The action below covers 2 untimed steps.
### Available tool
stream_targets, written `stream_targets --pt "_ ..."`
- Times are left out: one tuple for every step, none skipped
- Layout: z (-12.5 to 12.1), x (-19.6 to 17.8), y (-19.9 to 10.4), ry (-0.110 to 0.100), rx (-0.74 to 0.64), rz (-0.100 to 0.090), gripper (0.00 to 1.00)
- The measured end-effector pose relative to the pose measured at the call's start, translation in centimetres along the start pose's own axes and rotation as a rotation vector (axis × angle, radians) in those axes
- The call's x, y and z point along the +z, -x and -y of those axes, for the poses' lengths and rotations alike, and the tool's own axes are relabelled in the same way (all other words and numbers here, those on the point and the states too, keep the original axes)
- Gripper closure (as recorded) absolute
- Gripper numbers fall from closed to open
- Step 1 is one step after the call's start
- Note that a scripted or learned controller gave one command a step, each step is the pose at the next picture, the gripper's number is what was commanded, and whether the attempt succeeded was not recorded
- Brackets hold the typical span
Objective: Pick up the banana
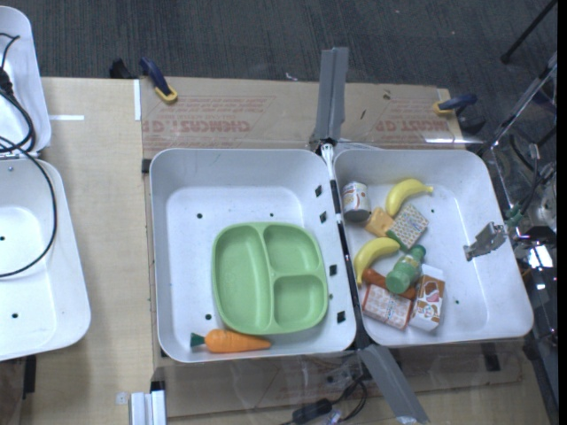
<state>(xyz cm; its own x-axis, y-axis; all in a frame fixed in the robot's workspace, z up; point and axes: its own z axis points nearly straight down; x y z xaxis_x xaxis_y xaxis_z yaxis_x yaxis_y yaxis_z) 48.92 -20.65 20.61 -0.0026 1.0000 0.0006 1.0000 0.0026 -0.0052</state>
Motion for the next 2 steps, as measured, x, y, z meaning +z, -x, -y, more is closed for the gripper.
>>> stream_targets --pt "-0.08 -0.66 0.04 -0.004 -0.002 0.000 1.00" --pt "-0.08 -0.66 0.04 -0.004 -0.001 0.000 0.00"
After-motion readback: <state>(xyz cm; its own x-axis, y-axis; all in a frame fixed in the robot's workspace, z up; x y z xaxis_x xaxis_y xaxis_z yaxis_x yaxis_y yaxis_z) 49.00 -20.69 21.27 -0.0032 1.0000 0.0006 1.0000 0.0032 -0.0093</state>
